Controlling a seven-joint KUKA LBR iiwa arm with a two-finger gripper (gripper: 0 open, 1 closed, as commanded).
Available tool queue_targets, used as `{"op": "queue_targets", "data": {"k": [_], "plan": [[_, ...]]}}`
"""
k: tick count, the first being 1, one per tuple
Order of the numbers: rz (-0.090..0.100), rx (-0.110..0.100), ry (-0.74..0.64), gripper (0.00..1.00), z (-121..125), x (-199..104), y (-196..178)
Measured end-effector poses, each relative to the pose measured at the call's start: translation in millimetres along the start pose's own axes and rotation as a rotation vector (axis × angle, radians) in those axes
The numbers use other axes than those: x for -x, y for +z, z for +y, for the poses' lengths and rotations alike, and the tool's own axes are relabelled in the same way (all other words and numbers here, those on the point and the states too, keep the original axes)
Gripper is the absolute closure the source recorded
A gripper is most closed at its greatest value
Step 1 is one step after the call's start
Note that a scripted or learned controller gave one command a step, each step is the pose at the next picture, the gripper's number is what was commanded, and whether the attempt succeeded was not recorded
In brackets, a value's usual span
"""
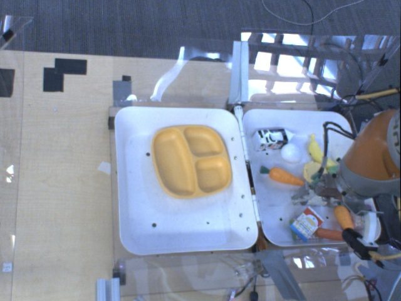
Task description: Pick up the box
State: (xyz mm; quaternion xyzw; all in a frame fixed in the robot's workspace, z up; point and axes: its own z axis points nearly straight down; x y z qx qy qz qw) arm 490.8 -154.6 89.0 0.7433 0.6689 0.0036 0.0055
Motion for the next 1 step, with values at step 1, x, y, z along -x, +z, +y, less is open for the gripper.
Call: {"op": "queue_targets", "data": {"k": [1], "plan": [[0.001,0.006,-0.004,1.0,2.6,-1.7,-11.4]]}}
